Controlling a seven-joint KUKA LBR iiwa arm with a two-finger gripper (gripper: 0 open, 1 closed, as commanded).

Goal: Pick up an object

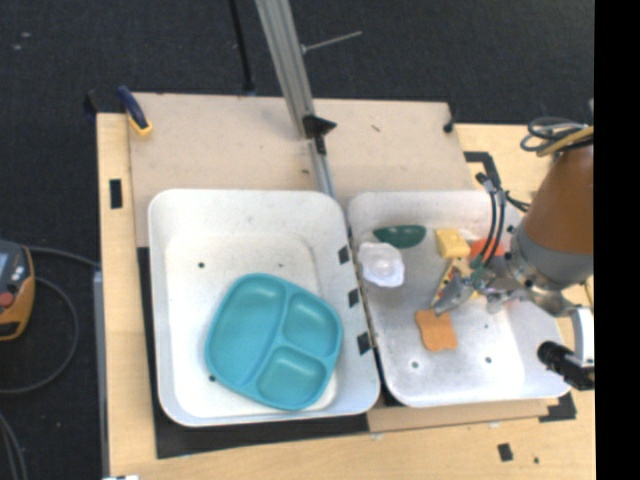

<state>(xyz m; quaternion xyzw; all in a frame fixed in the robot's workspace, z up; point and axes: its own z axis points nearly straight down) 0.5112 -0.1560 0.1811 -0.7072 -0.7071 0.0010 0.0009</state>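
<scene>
You see the hand (452,293) low in the right bin (500,373), just above the orange piece (437,331); its grip you cannot tell, so nothing is lifted yet.

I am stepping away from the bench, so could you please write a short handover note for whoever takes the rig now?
Hand: low over the right bin, nothing seen in it; finger state unclear.
Right bin: orange piece just below the hand, white cup, green item, yellow block.
Left bin: teal divided plate.
Done: no pick visible.
Left: grasp and lift one object.
</scene>
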